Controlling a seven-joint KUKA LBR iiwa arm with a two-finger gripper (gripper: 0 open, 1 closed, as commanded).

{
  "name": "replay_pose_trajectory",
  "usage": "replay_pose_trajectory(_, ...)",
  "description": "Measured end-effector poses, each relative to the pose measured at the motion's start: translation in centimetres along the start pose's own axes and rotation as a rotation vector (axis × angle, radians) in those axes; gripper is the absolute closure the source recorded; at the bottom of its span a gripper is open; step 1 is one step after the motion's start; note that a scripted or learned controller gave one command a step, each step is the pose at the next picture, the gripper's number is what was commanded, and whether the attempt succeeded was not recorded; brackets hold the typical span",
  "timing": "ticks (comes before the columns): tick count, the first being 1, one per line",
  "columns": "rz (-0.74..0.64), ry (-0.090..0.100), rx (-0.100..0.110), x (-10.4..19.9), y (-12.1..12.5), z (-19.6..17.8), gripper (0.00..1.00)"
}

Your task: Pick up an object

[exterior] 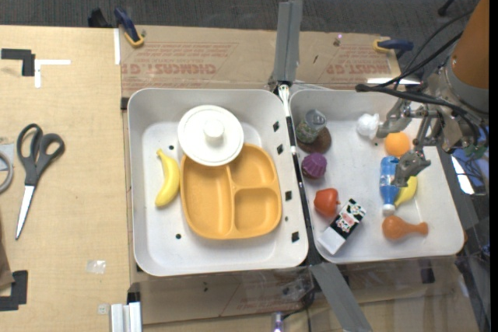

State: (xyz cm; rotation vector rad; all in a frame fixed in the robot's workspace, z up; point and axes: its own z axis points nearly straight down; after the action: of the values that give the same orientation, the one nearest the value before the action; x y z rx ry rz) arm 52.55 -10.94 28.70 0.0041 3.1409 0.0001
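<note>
Camera view shows me the gripper (410,165) low in the right bin (447,245), fingers parted over the blue bottle (388,181) beside a small banana (406,191). I fear closing may catch both and slip.

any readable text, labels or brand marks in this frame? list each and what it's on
Red print on the cardboard sheet behind the left bin: upside down and too blurred to read.
Red print on the cardboard behind the right bin: likewise unreadable.
Small carton with black and white markings: a pattern, no legible words.
Blue bottle: no readable label.
</note>
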Motion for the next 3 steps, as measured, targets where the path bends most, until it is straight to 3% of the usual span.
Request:
replay_pose_trajectory(1, 0.053, 0.000, 0.000, -2.8, -5.4, 18.4, 0.00)
replay_pose_trajectory(2, 0.066, -0.001, 0.001, -0.9, -6.2, 19.5, 0.00)
replay_pose_trajectory(3, 0.061, -0.004, 0.002, -1.1, -6.1, 18.6, 1.00)
